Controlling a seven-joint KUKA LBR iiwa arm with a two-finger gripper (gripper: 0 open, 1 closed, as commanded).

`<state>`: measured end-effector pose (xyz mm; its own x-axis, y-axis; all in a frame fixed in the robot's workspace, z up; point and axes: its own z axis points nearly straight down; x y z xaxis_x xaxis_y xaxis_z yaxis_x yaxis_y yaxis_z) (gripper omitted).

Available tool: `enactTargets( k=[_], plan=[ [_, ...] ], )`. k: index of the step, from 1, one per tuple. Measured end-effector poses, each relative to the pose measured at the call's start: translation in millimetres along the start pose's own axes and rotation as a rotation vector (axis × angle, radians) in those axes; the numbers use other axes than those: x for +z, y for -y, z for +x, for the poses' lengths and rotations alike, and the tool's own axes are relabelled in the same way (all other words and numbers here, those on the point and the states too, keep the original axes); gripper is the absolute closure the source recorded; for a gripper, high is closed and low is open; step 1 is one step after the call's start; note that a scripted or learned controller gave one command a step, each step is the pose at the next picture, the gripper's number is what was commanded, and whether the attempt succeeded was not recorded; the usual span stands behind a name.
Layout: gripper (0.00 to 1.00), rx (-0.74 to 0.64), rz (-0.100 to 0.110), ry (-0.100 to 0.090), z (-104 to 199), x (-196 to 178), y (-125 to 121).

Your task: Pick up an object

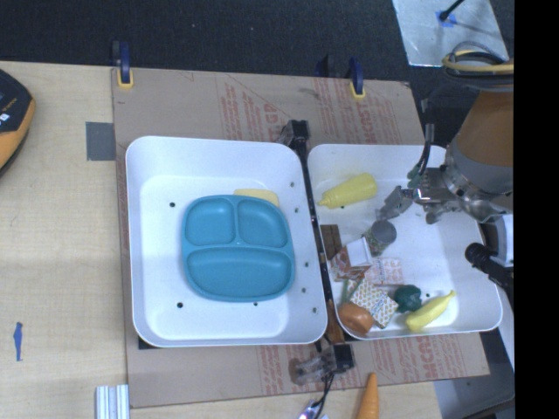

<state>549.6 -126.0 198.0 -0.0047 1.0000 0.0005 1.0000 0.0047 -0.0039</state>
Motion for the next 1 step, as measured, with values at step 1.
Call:
enactTargets(
  k=[1],
  plan=[
    [0.00,-0.001,0.003,-0.001,0.1,110.8,-2.7]
  ],
)
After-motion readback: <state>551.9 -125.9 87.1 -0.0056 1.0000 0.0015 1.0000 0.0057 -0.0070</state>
